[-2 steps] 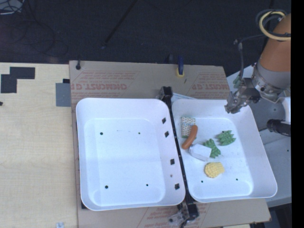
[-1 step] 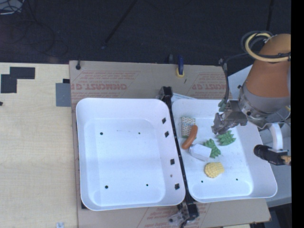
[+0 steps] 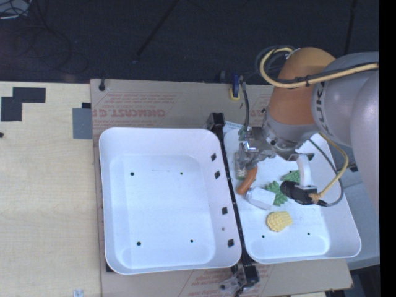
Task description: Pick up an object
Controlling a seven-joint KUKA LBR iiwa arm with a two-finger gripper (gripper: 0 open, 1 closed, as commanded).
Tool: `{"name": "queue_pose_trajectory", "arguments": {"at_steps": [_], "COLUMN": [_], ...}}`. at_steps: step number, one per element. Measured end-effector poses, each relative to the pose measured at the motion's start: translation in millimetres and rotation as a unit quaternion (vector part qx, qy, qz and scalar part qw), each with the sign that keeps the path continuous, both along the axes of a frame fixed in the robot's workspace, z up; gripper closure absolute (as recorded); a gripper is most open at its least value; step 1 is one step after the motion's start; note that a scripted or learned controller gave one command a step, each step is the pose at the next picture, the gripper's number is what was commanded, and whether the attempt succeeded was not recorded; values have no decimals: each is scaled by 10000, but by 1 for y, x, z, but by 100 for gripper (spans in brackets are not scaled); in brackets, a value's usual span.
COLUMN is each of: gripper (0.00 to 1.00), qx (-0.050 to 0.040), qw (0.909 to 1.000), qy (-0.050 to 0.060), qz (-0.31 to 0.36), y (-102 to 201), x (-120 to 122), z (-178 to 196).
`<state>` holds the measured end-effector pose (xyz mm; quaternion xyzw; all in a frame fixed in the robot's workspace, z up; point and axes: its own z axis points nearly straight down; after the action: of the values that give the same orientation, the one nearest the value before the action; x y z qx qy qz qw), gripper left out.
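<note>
Camera view: fingers above carrot

One camera fixed high above the bench, looking down at a slant, far enough to take in both white bins side by side, dark floor past the bench's far edge, grey arm coming in from the right

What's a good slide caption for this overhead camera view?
KUKA arm's tool lowered over an orange carrot in the right bin, beside a yellow corn piece.
</note>
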<state>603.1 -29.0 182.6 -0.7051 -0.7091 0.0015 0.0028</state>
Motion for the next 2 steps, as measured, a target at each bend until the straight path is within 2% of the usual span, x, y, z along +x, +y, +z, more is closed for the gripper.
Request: {"name": "queue_pose_trajectory", "arguments": {"at_steps": [1, 2], "gripper": [100, 100], "qx": [-5, -24], "qw": [10000, 10000], "qy": [0, -41], "qz": [-29, -54], "y": [-4, -86], "x": [-2, -9], "z": [14, 74]}}
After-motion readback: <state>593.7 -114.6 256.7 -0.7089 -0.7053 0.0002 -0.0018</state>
